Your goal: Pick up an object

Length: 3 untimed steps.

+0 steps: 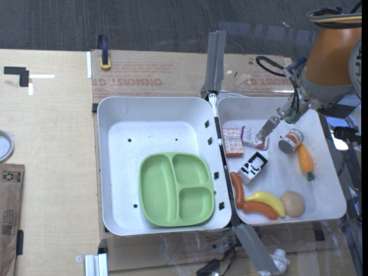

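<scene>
From the overhead camera view, the grey arm with its orange band is reaching in from the right and slanting down over the right bin, so the gripper is hanging low above the clutter at that bin's upper left. Whether the fingers are spread or pressed together cannot be told; they are showing as one thin dark tip, and nothing is visibly sitting between them.

The tip is pointing at a small pink-and-white packet, which is likely the target, since it is lying just beside the tip. It is looking flat and rectangular, tilted slightly, touching or nearly touching a red-and-white box on its left.

The other candidates are lying apart: a black-and-white box, a small can, a carrot, a banana.

The left bin is holding a green divided tray, probably as a drop place.
</scene>
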Each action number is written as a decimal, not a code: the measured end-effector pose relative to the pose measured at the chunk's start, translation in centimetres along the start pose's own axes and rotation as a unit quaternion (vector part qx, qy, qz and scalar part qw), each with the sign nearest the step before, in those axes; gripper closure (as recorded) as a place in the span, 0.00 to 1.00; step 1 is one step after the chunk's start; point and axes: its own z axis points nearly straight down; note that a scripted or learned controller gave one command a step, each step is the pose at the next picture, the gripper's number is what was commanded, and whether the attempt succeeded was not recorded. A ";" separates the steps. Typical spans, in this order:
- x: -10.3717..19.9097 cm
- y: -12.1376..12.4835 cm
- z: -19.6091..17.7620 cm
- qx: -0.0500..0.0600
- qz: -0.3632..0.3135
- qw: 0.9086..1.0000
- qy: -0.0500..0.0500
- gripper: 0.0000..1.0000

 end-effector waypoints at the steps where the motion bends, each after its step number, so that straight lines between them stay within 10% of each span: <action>1: -6.1 -4.6 7.6 0.000 -0.010 1.000 0.001 0.00; 2: -6.2 -4.5 6.6 -0.001 -0.010 1.000 -0.001 1.00; 3: -6.2 -4.5 6.6 -0.001 -0.010 1.000 -0.001 0.00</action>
